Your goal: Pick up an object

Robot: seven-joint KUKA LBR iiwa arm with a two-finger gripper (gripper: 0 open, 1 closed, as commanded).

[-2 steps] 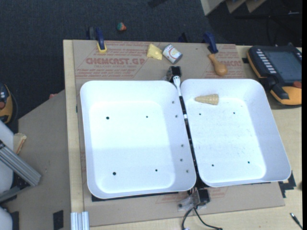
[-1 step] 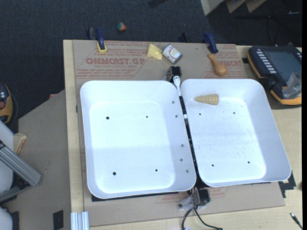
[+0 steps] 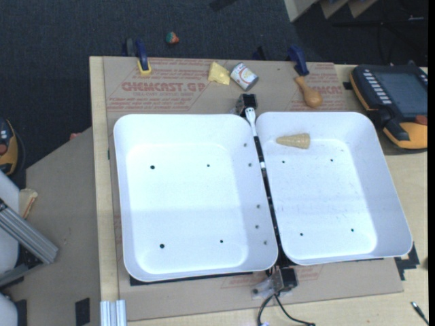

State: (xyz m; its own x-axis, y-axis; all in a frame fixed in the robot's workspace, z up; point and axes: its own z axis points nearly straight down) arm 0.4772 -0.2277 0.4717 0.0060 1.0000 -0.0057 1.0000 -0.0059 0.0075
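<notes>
Dark carpet surrounds a board-topped bench (image 3: 170, 87) bearing two white bins. A tan cone (image 3: 293, 140) lies near the right bin's (image 3: 380, 202) far wall, untouched. The gripper's state I cannot tell. The pick seems not yet begun.

Light falls evenly and fairly brightly from above on the 2 white bins, whose floors look near blown-out: the left bin (image 3: 183, 195) shows a faint step in tone across its middle, brighter toward the near edge, and the right bin (image 3: 333, 195) is speckled with fine grain. Shadows are short and soft, a thin dark line under the bin rims and along the seam between them, while the dark carpet (image 3: 81, 19) beyond the desk (image 3: 102, 182) stays dim and noisy. Focus is moderate throughout, with small items at the far edge slightly soft and straight edges bowing a little near the corners.
</notes>
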